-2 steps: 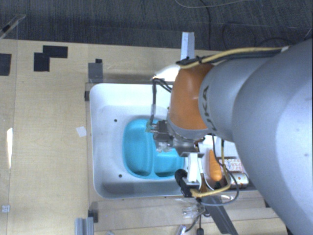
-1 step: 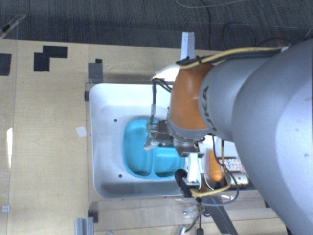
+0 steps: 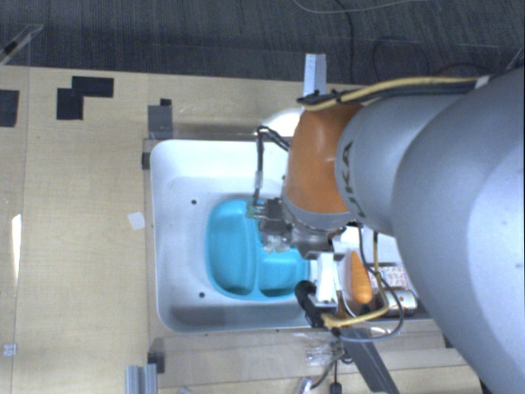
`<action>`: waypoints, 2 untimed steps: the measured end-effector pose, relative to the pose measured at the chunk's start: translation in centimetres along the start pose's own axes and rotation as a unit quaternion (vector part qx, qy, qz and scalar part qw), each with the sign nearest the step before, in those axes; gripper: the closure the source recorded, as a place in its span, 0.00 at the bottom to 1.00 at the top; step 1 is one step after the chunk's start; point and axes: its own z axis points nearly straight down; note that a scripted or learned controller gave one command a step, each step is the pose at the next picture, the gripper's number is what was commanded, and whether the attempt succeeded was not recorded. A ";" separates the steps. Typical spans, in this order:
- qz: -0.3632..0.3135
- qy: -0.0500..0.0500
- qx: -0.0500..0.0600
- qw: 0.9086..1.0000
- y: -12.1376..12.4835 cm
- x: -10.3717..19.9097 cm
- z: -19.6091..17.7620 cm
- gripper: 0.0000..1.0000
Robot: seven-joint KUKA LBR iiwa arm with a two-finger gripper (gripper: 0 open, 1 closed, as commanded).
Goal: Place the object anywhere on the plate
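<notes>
A grey arm [image 3: 426, 203] with a smooth orange band is reaching over a shallow white bin [image 3: 176, 187] with rounded corners. Its end effector [image 3: 275, 230], a cluster of small metal parts, is hanging low over a plate [image 3: 234, 253]. The wrist is covering it from above, so it is impossible to tell how far open it is or whether it is gripping anything.

The plate is lying directly below and to the left of the end effector. It is glossy bright blue, plastic-looking and rounded, with a raised ridge dividing it into compartments.

The orange object [image 3: 358, 279] is lying to the right of the end effector and slightly lower in the frame, apart from the plate. It is long, smooth and tapering, shaped rather like a carrot, and is standing on end in the picture. Just beyond it, farther from the end effector, a small box [image 3: 395, 279] with printed markings is lying partly under the arm.

The bin is sitting on a pale, wood-grained counter [image 3: 82, 220].
</notes>
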 end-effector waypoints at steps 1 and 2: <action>-0.101 0.001 -0.002 0.995 -0.6 -4.1 -0.2 1.00; -0.101 0.001 -0.002 0.995 -0.6 -4.1 -0.2 0.00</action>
